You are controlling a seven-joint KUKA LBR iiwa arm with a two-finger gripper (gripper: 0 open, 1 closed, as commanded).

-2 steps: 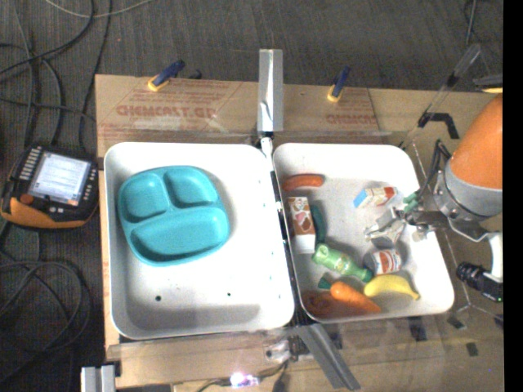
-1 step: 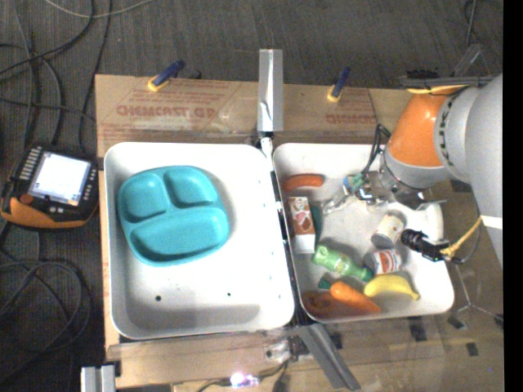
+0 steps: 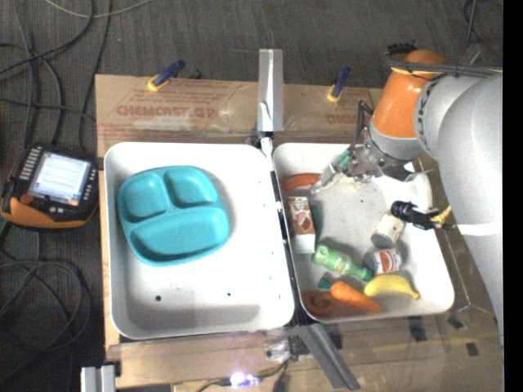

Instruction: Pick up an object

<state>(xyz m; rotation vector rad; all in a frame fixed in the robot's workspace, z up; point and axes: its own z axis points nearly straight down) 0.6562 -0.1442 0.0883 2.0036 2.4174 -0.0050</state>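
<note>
One fixed camera looks down at a slant on both bins, the left bin [image 3: 196, 300] nearly centred.

My gripper [image 3: 347, 166] hangs over the back of the right bin [image 3: 425, 188]. Below me a bottle [image 3: 339, 261] lies left of two cans [image 3: 386, 246], with a carrot [image 3: 353, 294] and banana [image 3: 391, 285] in front. A plate [image 3: 173, 213] sits in the left bin [image 3: 147, 300]

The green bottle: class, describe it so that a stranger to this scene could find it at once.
Look in the right-hand white bin, in its front half. The green bottle lies on its side just behind the orange carrot, left of the yellow banana. It is the only green thing there.
</note>
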